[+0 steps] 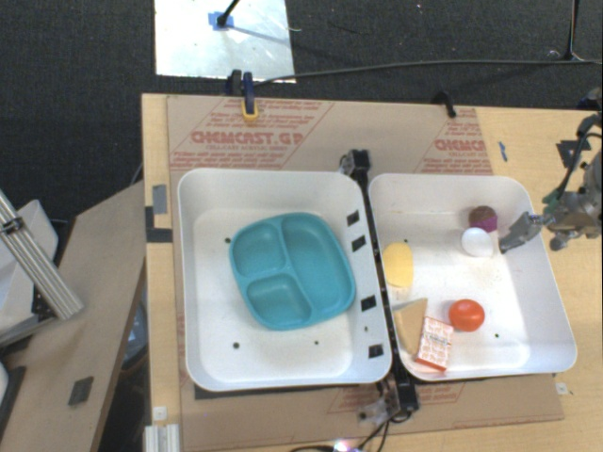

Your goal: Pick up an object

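The right bin holds several small items: a dark purple ball, a white ball, a yellow piece, a red tomato, a tan wedge and a red-and-white packet. My gripper reaches in from the right edge over the bin's right rim. It sits just right of the white ball and apart from it. Nothing is seen held in it.
The left bin holds a teal divided plate. A black hinge strip runs between the bins. Cardboard lies under both bins, and a blue clamp sits at the bench's far edge.
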Motion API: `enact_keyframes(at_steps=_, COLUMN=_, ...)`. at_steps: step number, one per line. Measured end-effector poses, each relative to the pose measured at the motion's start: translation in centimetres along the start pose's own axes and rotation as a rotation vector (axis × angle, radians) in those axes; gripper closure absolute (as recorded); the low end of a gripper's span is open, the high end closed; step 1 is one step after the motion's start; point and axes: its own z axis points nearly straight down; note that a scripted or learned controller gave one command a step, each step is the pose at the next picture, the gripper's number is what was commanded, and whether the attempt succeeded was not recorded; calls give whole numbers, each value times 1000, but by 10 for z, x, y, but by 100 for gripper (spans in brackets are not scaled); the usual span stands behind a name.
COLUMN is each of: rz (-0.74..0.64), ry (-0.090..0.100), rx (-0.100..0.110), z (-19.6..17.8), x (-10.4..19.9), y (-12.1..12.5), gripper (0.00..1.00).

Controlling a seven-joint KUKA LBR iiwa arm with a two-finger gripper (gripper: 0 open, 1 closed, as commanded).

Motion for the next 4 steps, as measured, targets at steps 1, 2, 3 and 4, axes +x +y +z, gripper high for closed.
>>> enact_keyframes(at_steps=1, rz=-3, ry=-2, rx=-9, z=-5, x=0, y=2, gripper=0)
enact_keyframes(at_steps=2, rz=-1, ry=0, rx=-5, z=46, x=9, y=-3, gripper=0)
enact_keyframes(at_steps=3, rz=-1, ry=0, rx=-5, z=95, x=16, y=-10, gripper=0)
enact_keyframes(at_steps=4, rz=-1, ry=0, rx=-5, z=147, x=17, y=-10, gripper=0)
